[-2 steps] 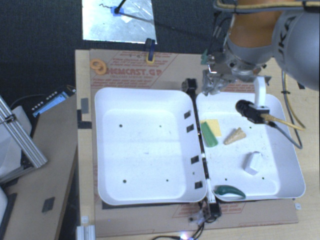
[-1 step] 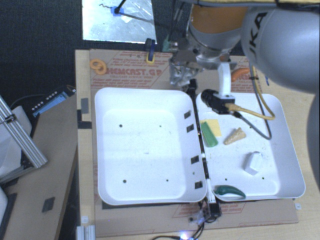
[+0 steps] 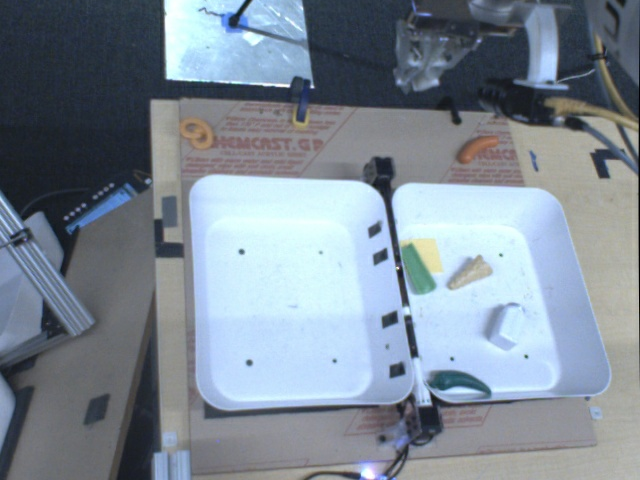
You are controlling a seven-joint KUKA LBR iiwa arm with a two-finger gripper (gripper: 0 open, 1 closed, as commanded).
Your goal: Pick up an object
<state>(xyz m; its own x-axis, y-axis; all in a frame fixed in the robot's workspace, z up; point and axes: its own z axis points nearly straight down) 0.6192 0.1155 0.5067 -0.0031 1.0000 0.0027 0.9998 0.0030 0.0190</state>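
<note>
My gripper (image 3: 418, 68) hangs high above the back edge of the right bin (image 3: 560, 230), well clear of everything in it. Nothing shows between its fingers. In the right bin lie a yellow block (image 3: 427, 255), a green cylinder (image 3: 417, 269) touching it, a tan cone-shaped piece (image 3: 469, 273), a white block (image 3: 505, 325) and a dark green curved piece (image 3: 459, 383) at the front wall.
The left bin (image 3: 215, 203) sits beside the right one, joined by black clips (image 3: 380, 258). On the board behind the bins lie an orange sausage-like toy (image 3: 477, 149), a tan ring (image 3: 196, 133) and a yellow-blue clamp (image 3: 300, 103). A shiny sheet (image 3: 236, 28) lies at the back left.
</note>
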